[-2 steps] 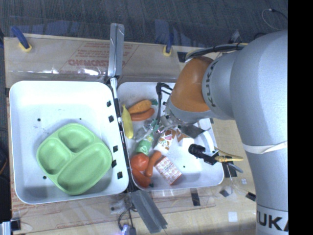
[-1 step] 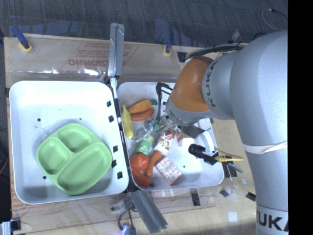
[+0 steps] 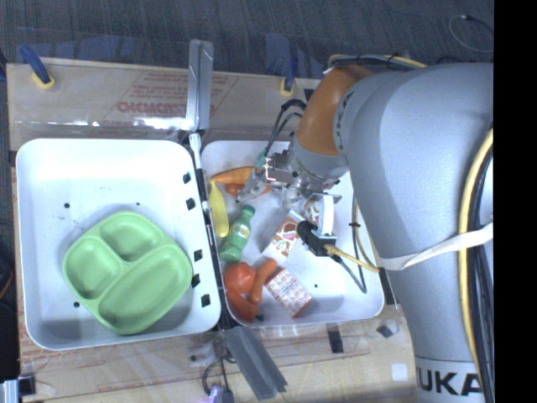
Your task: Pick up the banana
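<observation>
Gripper [image 3: 267,183] low in the right bin [image 3: 357,302], over the orange carrot [image 3: 232,175] at the far-left corner; can't tell its opening or any hold. Banana [image 3: 219,211] lies along the left wall, beside the green bottle [image 3: 237,234].

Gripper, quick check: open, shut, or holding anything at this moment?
Gripper: over the right bin, near the banana; open or shut cannot be told, and nothing is seen held between its fingers.

green plate [image 3: 127,271] in left bin [image 3: 42,166] | green bottle [image 3: 237,233], tomato [image 3: 239,280], carton [image 3: 289,294] in right bin [image 3: 357,305]
</observation>
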